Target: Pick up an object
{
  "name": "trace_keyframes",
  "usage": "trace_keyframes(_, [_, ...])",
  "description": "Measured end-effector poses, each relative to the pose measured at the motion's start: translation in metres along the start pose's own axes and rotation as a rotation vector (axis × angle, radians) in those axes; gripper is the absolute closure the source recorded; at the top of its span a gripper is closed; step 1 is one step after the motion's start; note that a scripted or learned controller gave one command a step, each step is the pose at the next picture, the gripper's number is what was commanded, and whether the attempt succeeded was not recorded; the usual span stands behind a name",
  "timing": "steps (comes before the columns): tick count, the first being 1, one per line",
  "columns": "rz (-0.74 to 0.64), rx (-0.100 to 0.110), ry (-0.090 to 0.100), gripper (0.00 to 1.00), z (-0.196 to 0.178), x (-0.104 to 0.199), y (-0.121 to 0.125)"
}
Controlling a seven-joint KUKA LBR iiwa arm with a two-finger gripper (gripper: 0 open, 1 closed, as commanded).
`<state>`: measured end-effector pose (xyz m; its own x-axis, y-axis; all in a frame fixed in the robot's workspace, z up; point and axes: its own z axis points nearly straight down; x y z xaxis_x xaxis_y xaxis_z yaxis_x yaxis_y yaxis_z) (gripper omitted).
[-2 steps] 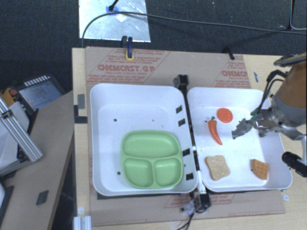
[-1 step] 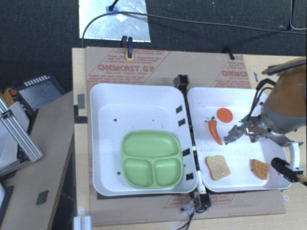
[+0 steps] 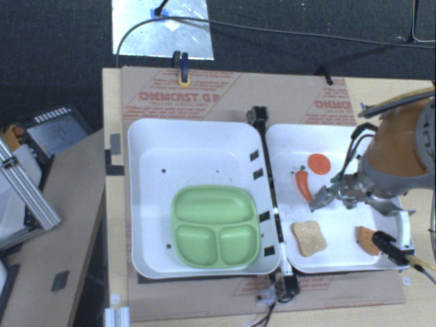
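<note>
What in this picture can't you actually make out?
- Gripper: small and blurred in the camera view, so its grip can't be judged.
- Brown item in the right bin: partly covered by a black part, so its shape is unclear.
- Arm: cut off by the right edge.

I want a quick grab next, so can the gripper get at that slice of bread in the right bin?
Probably yes. The bread slice lies flat and apart from the carrot, just below the gripper, with nothing over it.
</note>
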<state>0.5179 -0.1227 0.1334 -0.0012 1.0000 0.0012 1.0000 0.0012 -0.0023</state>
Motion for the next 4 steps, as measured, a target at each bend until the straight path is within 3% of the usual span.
trace_keyframes(1, [0.000,0.000,0.000,0.00,0.052,0.000,0.000])
trace_keyframes(2, [-0.001,-0.005,-0.001,1.00,0.038,0.000,0.001])
trace_keyframes(4, [-0.003,-0.008,-0.002,1.00,-0.060,-0.001,-0.009])
